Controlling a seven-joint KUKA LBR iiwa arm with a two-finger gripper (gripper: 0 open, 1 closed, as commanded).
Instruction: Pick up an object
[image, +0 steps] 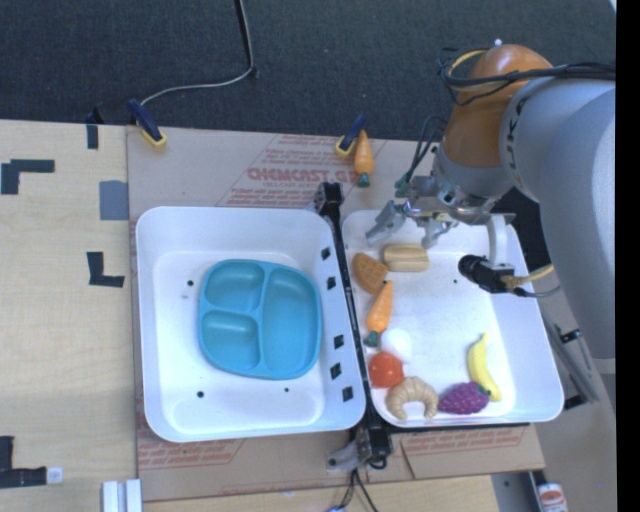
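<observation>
In the right bin (520, 330), the gripper (408, 226) hovers just above the bread roll (405, 258), fingers spread, holding nothing.

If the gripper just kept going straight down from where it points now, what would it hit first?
Most likely the tan bread roll: the gripper hangs open just above it in the right bin. Depth is hard to judge from this slanted view, so it might land on bin floor beside the roll.

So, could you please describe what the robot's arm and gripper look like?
The arm is bulky and rounded, light grey, with an orange band above the wrist. Thin dark cables loop around that joint. The gripper is small, with two slim metallic-grey fingers.
</observation>
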